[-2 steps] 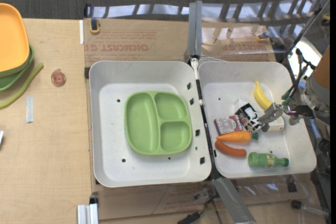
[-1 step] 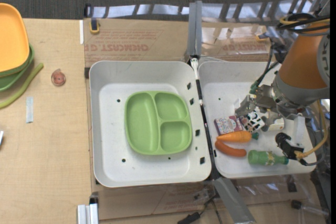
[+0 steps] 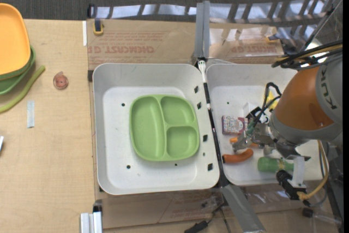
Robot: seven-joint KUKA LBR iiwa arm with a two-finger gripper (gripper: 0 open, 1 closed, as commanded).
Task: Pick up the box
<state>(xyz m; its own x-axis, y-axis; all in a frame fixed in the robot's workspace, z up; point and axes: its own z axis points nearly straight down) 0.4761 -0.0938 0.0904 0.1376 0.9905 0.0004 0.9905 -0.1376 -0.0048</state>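
Box [image 3: 233,125] near right bin's [image 3: 229,76] left wall; gripper [image 3: 252,136] just beside.

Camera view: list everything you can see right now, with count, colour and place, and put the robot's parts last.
Bins: two, white, side by side on the bench.
Divided plate: one, green, in the left bin.
Box: one, small, pink and white, in the right bin.
Carrot-like piece: one, orange, right bin, below the box.
Green item: one, right bin, near the arm.
Plates: stacked, orange over green, bench far left.
Small round thing: one, pinkish, bench left.
Arm: one, grey with orange band, over the right bin.
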